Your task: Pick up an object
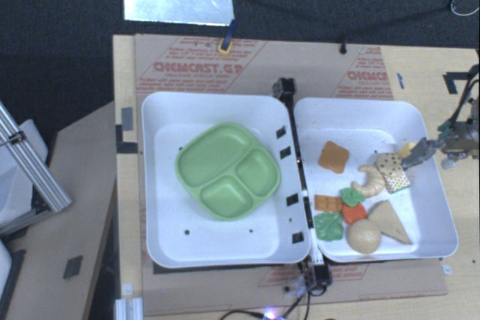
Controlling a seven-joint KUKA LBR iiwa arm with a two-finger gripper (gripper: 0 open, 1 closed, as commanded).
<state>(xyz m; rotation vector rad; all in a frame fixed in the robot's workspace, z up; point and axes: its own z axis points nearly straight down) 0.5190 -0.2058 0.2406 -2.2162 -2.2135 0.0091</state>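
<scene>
Gripper (pixel 417 151) poised at right bin's (pixel 352 110) right edge, finger state unclear. Could snag crowded cheese block (pixel 393 173) and croissant (pixel 370 180) together.

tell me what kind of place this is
Probably a robot test lab: two white bins on a cardboard-covered bench, toy food and a green divided plate as props, and a gripper reaching in.

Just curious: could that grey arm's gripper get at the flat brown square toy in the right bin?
Probably yes: the flat brown square toy lies alone on bare bin floor, with nothing between it and the gripper.
</scene>
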